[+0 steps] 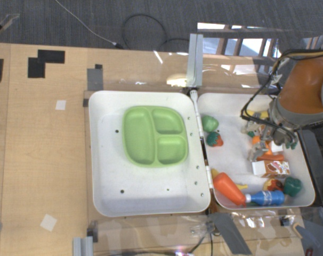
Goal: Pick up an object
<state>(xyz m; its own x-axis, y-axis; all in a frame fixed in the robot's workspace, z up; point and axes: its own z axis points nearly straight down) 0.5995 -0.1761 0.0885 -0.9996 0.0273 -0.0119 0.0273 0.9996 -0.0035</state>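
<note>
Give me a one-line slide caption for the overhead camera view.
Grey-and-orange arm's gripper lowered into the right white bin of toy food, beside the left white bin holding a green divided plate.

Toys crowd the right bin; its centre lies open.

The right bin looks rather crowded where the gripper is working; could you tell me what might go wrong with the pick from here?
1. The gripper sits among close-packed items: the white carton and small orange pieces lie right under it, so it may nudge or clamp the wrong thing, or two at once.
2. The blue bottle and orange carrot lie against the right bin's near wall, leaving little finger room.
3. Rounded toys may slip out.
</note>
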